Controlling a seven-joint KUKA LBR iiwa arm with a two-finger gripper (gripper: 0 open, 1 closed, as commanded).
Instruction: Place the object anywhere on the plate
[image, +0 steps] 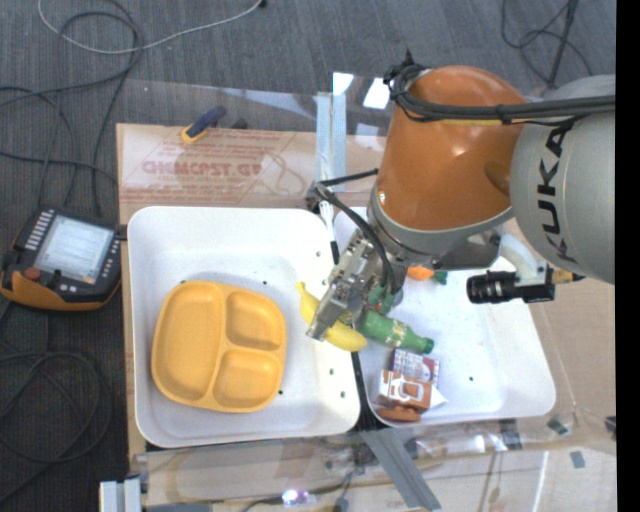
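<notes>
One banana, one plate, two bins.
The gripper has its fingers closed on the curved yellow banana, above the wall between the two white bins. The smooth yellow three-part plastic plate lies in the left bin. A green bottle and a red packet lie in the right bin.

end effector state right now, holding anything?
end effector: at the banana on the divide between the bins, not yet over the yellow plate; open or closed cannot be told.

Fingers clasp a banana beside the yellow plate.
</notes>
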